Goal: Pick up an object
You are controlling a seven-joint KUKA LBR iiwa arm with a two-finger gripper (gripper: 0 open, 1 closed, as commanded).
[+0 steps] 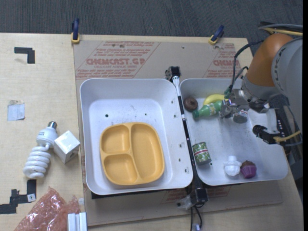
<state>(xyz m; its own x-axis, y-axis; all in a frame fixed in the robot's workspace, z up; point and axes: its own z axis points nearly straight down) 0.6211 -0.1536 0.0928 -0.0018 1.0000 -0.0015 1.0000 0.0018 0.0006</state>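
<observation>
The right bin (269, 150) holds several small objects. At its back left are a brown donut (191, 103), a green bottle (207, 110) lying on its side and a yellow banana (214, 99). My gripper (233, 111) hangs low at the back of this bin, right beside the bottle's right end and the banana's tip. A green can (202, 153) stands near the front left. A white toy (232, 166) and a purple toy (248, 169) lie at the front.
The left bin (91, 129) holds a yellow divided plate (132, 153). On the bench to the left lie a spiral light bulb (39, 154), a white cube (67, 146) and a red mesh bag (48, 211). The arm (276, 61) covers the right bin's back right corner.
</observation>
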